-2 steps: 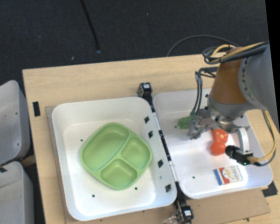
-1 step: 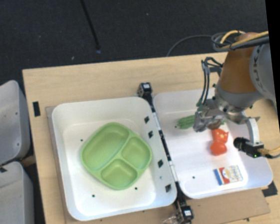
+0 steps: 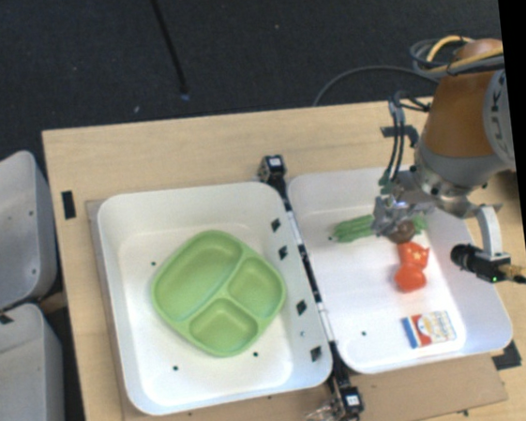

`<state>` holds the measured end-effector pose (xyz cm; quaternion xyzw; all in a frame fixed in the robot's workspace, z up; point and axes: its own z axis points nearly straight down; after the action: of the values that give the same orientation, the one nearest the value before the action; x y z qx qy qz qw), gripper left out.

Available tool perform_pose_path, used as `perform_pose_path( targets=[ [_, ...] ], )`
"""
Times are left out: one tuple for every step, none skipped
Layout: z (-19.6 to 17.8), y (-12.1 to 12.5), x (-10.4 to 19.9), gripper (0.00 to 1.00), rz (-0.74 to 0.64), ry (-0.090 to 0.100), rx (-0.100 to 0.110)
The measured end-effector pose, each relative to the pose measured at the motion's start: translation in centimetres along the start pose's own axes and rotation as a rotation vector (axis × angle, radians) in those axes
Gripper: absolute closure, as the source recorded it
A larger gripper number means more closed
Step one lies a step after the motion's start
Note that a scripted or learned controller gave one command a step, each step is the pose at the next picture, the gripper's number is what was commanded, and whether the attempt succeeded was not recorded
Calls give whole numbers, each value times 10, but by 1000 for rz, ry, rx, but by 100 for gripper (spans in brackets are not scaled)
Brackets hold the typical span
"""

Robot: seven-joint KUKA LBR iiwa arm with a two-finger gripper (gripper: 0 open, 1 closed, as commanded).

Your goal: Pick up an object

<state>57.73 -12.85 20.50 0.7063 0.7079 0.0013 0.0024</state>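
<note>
The claw [image 3: 398, 222] hung low over the right bin [image 3: 360, 316], near its far edge, right at the right-hand end of a long green object [image 3: 352, 230]. That green piece lay with its long axis running left to right, parallel to the bin's far edge, its free end pointing toward the divider between the bins. Whether the claw was spread or pressed together could not be told; its tips were lost against the object. Just nearer than the claw lay an orange-red item [image 3: 412, 266], its long axis running near to far. Toward the bin's near right corner sat a small flat card [image 3: 429, 328] with blue and red print, the writing too small to read. The bin's left half lay open. The left bin [image 3: 129, 362] held a green divided plate [image 3: 218, 292], with bare room along all its edges
</note>
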Motion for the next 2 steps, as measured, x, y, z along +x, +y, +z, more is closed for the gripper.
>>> perform_pose_path(
  targets=[
    [-17,-12,50,100,-4,3,3],
    [-28,-14,104,100,-6,3,2]
  ],
)
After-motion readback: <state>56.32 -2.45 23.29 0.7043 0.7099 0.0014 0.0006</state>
